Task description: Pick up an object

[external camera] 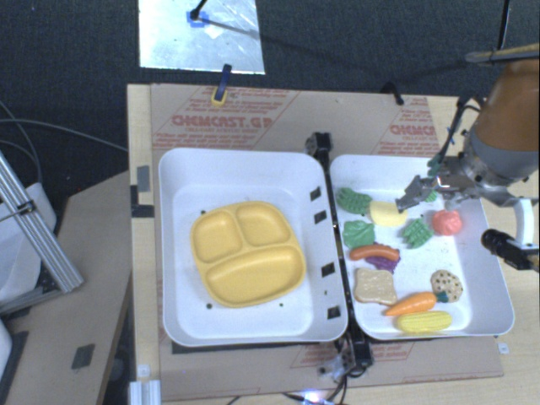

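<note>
Reaches in over the right edge of the right bin (498, 298): grey arm (506, 146) with an orange band. Ends in a dark gripper (415, 195), low over the far half of that bin, tilted toward its middle. Open or closed: cannot tell from this angle. Nothing seen clamped in it.

Just at the gripper's tip, on the bin floor: a pale yellow piece (386, 214), touching or nearly touching it; cannot tell which. Toward the far left corner of the right bin, a green leafy toy (354, 200). Nearer the left edge, a second green piece (359, 231). Near the gripper on its near side, a third green piece (417, 232), and just beside that, toward the right edge, a pinkish-red toy (447, 222).

Around the middle of the bin floor, an orange-red sausage (374, 252) with a purple piece (384, 262) touching its near side. Closer to the near edge, a slice of toast (375, 286), a speckled cookie (445, 284) well to its right, a carrot (411, 303) lying slantwise between them, and a yellow corn cob (423, 321) just beside the carrot, along the near edge.

In the left bin (181, 184), lying flat around its middle: a yellow divided plate (247, 251) with three compartments, well apart from the gripper. Under both bins, a brown printed board (253, 112).
</note>
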Motion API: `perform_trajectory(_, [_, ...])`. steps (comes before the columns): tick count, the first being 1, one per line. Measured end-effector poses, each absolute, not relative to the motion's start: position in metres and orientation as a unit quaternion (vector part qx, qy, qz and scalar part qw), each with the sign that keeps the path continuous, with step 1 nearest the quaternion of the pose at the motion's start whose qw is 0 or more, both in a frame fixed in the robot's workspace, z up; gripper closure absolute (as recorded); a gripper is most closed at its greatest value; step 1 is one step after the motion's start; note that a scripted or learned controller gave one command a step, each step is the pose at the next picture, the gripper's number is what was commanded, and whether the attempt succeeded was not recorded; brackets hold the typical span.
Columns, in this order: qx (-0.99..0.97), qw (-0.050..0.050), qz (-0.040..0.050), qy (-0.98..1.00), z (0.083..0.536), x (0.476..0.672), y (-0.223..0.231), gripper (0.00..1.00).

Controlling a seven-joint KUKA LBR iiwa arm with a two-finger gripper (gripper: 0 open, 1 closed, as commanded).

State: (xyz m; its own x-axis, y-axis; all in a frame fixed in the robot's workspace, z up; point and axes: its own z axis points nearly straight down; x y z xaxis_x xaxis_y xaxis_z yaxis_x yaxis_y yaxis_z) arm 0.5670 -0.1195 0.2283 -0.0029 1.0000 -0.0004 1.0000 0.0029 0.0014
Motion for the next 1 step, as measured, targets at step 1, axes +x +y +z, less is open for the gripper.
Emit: perform_trajectory(1, [0.71,-0.005,-0.0044,0.704,0.1058,0.4922,-0.1943,0.0])
